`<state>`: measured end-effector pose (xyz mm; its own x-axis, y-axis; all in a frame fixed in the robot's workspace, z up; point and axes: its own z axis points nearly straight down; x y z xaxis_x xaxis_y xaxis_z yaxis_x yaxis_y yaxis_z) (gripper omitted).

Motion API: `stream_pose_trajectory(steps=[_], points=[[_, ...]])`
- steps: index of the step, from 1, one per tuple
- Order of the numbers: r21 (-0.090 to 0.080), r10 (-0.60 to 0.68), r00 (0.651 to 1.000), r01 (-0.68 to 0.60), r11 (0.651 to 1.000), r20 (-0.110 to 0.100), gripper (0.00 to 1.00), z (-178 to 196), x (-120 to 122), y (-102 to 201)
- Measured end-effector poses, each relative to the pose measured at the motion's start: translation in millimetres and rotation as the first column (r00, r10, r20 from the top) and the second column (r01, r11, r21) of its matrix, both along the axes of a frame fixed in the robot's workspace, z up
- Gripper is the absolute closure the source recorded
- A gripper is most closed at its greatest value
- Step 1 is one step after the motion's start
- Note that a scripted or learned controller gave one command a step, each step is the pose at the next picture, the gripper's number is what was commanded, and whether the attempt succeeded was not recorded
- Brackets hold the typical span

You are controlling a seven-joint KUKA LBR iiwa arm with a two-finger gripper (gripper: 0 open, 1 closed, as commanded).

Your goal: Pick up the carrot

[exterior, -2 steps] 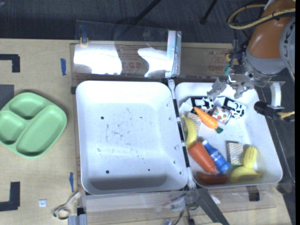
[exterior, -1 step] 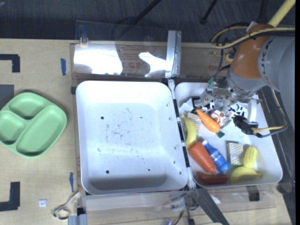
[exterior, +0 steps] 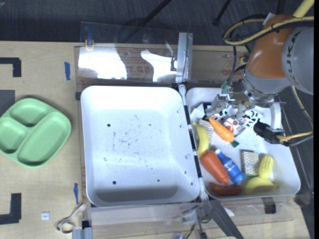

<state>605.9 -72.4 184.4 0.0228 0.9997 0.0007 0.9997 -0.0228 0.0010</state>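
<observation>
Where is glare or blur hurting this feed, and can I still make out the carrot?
Camera view: strong glare washes the clear panel behind the left bin; the whole frame is slightly soft. The carrot reads clearly as orange in the right bin, but the tool above it is cluttered and indistinct.

Bright, even overhead light. Strong white glare on the clear panel (exterior: 124, 63) behind the left bin (exterior: 94, 108). Soft shadow along that bin's near wall. Slightly soft focus throughout, dim floor (exterior: 75, 4) at top.
</observation>
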Motion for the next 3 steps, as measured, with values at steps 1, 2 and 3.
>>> stream_pose_trajectory(steps=[1,2,3], points=[[0.006,-0.304,0.953,0.304,0.953,0.011,0.0,-92.3,-30.2,-19.0],[0.01,-0.305,0.952,0.305,0.952,0.015,1.0,-81.9,-28.2,-17.7],[-0.002,-0.283,0.959,0.283,0.959,-0.001,1.0,38.9,42.1,7.8]])
